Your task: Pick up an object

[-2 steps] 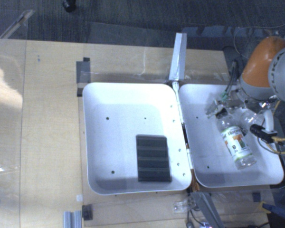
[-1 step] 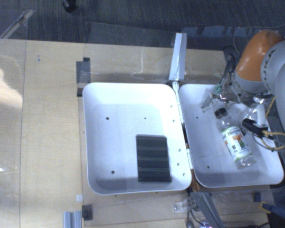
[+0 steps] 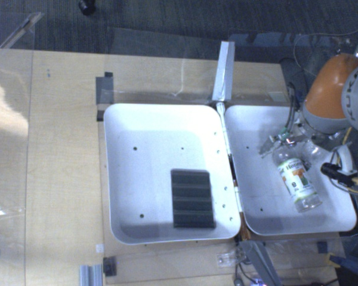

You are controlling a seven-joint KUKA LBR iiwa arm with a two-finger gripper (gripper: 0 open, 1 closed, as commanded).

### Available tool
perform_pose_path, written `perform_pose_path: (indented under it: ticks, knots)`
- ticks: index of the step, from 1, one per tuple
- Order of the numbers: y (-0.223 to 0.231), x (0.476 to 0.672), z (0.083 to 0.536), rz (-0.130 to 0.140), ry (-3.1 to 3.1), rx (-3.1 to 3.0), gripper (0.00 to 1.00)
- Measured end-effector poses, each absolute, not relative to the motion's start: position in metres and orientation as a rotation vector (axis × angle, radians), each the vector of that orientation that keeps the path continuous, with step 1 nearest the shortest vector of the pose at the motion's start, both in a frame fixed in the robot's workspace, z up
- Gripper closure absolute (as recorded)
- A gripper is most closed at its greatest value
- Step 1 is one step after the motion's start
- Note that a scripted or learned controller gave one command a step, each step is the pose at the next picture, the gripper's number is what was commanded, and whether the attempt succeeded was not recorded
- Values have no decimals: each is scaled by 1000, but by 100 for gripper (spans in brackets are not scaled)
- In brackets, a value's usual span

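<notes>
Pale wooden bench (image 3: pixel 53 159), seen from above at a slant; dark ribbed floor beyond its far edge. Clear panel over the bench's left part, with bright reflections on it.

Left bin (image 3: pixel 143 130): shallow, white, rounded corners, set just beside the right bin (image 3: pixel 256 183), rims touching along the centre line. Grey metal bar (image 3: pixel 224 70) running back from the far end of that seam.

Grey arm (image 3: pixel 331 97) with orange band, entering from the right edge, over the far right corner of the right bin. Cables hanging near it at the bin's right rim.

Black ridged block (image 3: pixel 193 198): flat on the floor of the left bin, near the front rim, right of centre, well apart from the arm.

Clear bottle (image 3: pixel 297 182) with white and green label: lying on its side in the right bin, right of centre, neck end towards the arm, base end towards the front rim.

Gripper (image 3: pixel 286 139): low in the right bin, at or just beside the bottle's neck end. Contact with the bottle not discernible. Spread or closed condition impossible to tell from this view
</notes>
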State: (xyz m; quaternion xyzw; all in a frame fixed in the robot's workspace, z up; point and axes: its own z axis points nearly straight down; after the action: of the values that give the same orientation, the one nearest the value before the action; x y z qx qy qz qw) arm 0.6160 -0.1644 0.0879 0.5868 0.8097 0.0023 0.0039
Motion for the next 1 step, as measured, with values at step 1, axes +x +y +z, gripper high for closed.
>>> perform_pose_path:
  ticks: [1]
  knots:
    - [-162, 619, 100, 15, 2534, 1833, 100]
